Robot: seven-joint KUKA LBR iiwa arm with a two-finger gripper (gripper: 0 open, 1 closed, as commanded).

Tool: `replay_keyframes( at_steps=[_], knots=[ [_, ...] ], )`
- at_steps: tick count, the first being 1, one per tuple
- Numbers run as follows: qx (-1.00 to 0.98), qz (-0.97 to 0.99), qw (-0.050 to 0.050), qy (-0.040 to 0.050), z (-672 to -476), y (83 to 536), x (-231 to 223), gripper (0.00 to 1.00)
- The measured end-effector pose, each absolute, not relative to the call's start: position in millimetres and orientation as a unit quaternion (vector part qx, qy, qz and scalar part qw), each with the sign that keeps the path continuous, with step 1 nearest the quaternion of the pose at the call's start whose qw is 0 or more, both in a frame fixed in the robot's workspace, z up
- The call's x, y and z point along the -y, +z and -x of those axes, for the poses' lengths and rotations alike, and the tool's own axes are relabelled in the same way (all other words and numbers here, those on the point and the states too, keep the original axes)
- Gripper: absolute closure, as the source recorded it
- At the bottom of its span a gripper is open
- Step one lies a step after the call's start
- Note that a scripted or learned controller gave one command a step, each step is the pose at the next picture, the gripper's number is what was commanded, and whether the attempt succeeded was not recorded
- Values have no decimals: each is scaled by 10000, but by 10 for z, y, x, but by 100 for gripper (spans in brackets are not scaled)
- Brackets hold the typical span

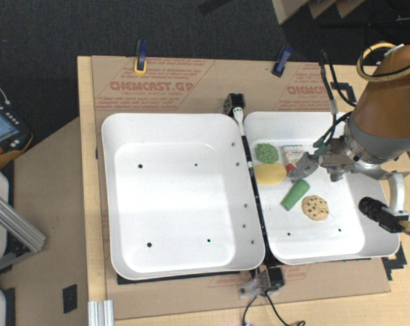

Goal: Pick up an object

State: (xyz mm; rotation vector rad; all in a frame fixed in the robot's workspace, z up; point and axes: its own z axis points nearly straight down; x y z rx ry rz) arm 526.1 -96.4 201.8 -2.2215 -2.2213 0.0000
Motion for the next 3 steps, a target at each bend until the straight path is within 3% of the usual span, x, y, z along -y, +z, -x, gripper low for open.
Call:
replay_keyframes(
  at_steps=[1,2,3],
  knots=[
    [7069,7073,7,2,-5528,806,1019,0],
    [7065,7078,-11,-4,-5520,947,1023,100],
    [7093,7050,3,-15,-4957,1890,271,100]
  ],
)
